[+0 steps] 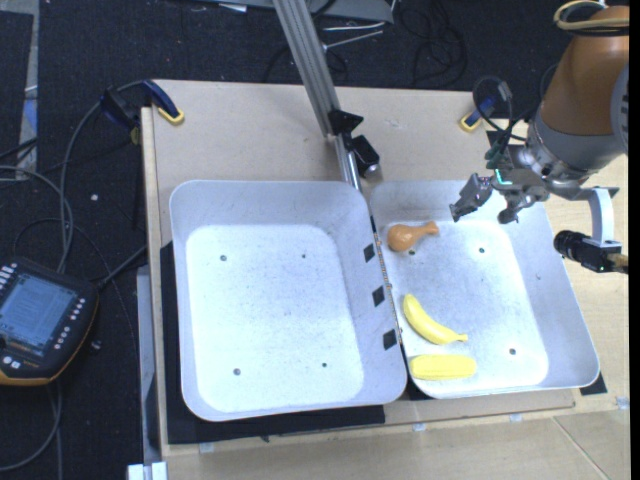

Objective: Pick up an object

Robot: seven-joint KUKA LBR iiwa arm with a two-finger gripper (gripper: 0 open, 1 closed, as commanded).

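Dark carpet lies around the bench, with loose cables and a handheld control pendant (35,318) on the floor at the far left. The bench top (250,138) is pale wood; a blue-and-yellow clamp (160,103) grips its back left corner and a second clamp (478,110) sits toward its back right. A slanted metal rail (315,63) runs from the back of the room down to the bench, ending where the two bins meet. The left bin (270,298) is white, speckled, with rounded corners. The right bin (520,308) adjoins it and holds three things: a tan drumstick-shaped toy (410,236) near its back left corner, a yellow banana (430,323) along its left edge, and a yellow block (443,367) just beside the banana at the front left corner. The gripper (496,200) hangs over the right bin's back edge, fingers spread apart, grasping nothing, well apart from the toys. Behind it rises the arm (585,78) with its orange band.
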